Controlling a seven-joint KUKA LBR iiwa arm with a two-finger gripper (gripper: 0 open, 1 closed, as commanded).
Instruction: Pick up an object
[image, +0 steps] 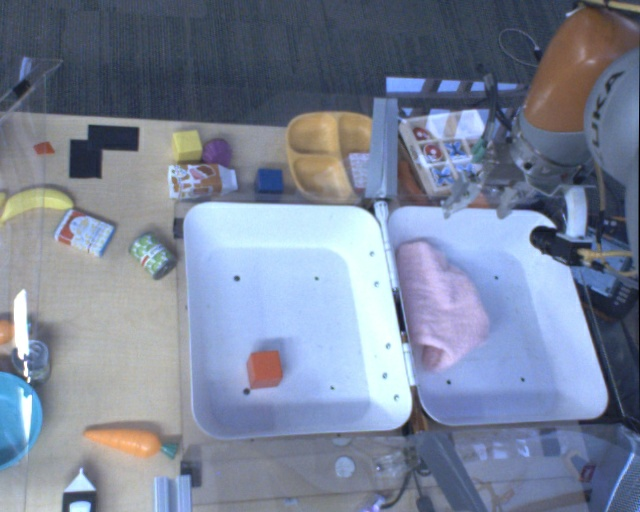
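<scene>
Arm (580, 70) parked high over the far edge of the right bin (560, 400), wrist tilted down toward the seam side. The jaws (478, 195) hang above the bin's far rim; we cannot tell their state, as the wrist hardware and cabling blur together there. We see nothing between them, so we log no grasp.

Candidates for the pick, placed from the jaws:
- Pink cloth (442, 305), a soft folded bundle, lies just below and slightly left of the jaws, on the right bin's floor against the wall shared with the left bin. Nearest thing by far. We judge it the likely target; its slack folds should give under a pinch, but a grip on one loose layer may drag rather than lift.
- Orange block (265, 369), small and square-edged, sits well away down and to the left of the jaws, alone in the left bin (200, 300). Clear approach on all sides, though a longer reach across the divider.

Outside the bins, on the tabletop (100, 380): a yellow divided dish (325, 155) left of the jaws, a banana (35, 203) and a carrot (125, 440) far off. These read to us as spare props, not in play.

Task stage, our judgement: pre-grasp, descent not yet made.
</scene>
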